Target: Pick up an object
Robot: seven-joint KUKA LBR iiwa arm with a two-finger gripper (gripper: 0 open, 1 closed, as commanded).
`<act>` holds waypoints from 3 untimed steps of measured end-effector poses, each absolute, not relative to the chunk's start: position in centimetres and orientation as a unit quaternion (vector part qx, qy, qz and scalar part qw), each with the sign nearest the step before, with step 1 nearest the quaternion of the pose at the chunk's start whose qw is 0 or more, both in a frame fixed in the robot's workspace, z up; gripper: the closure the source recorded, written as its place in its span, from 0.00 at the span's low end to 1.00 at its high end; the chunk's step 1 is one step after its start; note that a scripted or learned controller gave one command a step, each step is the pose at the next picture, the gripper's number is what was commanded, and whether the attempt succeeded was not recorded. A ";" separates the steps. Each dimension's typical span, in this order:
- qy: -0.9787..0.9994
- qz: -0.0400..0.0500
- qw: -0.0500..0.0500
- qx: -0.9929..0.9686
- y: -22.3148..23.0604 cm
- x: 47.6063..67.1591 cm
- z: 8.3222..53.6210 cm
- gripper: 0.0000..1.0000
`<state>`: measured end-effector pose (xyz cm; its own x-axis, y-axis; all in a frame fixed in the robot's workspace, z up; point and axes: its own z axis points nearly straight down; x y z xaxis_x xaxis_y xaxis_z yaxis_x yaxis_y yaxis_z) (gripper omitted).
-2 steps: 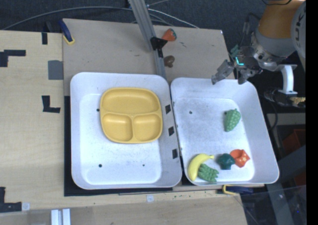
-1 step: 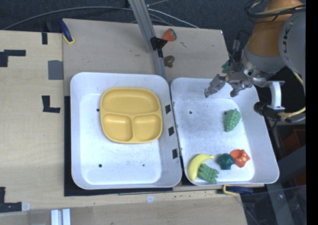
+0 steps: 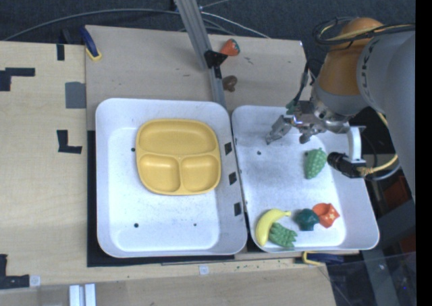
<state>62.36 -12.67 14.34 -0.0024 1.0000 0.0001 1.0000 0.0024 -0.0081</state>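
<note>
My gripper (image 3: 291, 133) hangs over the upper part of the right bin (image 3: 270, 169), its two fingers spread open with nothing between them. A green bunch of grapes (image 3: 314, 163) lies just below and right of the fingertips, apart from them. Along the bin's near edge sit a yellow banana (image 3: 267, 223), a light green lumpy toy (image 3: 283, 235), a dark teal toy (image 3: 306, 219) and a red-orange toy (image 3: 327, 214), clustered together.
The left bin (image 3: 115, 183) holds a yellow three-compartment plate (image 3: 178, 156). A grey pole (image 3: 192, 14) rises behind the bins, with a clamp at its foot. The arm's grey body and orange band (image 3: 344, 61) stand at the right.
</note>
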 end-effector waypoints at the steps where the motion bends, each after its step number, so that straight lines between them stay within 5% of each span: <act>1: -0.708 0.003 0.003 -0.706 -12.6 62.2 8.9 0.00; 2: -0.708 0.001 0.001 -0.706 -12.5 62.3 10.2 1.00; 3: -0.708 -0.001 -0.001 -0.707 -12.6 62.0 14.6 1.00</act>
